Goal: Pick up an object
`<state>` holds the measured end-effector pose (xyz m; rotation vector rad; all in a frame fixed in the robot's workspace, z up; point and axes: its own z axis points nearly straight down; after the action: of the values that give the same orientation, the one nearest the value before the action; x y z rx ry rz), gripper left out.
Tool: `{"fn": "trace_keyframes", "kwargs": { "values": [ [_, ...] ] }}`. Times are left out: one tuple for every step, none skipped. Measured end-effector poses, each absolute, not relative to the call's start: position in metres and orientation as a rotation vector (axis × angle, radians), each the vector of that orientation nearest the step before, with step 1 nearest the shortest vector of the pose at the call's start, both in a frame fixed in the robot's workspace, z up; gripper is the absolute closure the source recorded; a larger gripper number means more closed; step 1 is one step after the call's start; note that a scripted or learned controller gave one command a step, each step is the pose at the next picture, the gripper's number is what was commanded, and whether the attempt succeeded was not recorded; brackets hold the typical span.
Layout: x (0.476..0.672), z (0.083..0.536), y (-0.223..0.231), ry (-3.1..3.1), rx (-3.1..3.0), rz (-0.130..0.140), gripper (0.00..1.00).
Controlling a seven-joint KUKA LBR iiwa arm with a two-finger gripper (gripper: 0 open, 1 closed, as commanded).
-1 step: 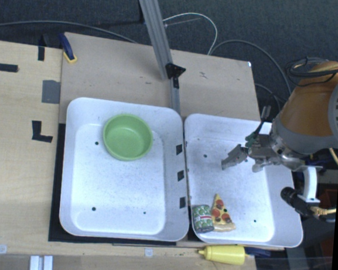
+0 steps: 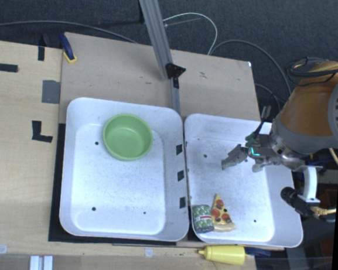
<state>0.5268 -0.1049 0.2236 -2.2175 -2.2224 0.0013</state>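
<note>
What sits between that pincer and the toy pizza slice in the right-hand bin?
Nothing visible. The pincer hangs over the right bin, and bare white floor lies between it and the pizza slice near the front edge. A small green packet lies against the slice's left side.

Grey arm (image 2: 310, 135), orange band, dark tool (image 2: 244, 158)

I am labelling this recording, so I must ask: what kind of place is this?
Probably a robot test bench in a laboratory: a grey arm reaches over two white bins holding toy-like items, a green bowl and a pizza slice, with loose cables behind.
</note>
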Motion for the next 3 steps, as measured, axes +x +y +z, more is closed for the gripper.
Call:
{"fn": "trace_keyframes", "kwargs": {
  "values": [
    [0.532, 0.164, -0.110, -2.218, -2.217, 0.008, 0.00],
    [0.520, 0.108, -0.111, -2.217, -2.216, 0.009, 0.00],
    [0.520, 0.089, -0.111, -2.223, -2.221, 0.001, 0.00]
  ]
}}
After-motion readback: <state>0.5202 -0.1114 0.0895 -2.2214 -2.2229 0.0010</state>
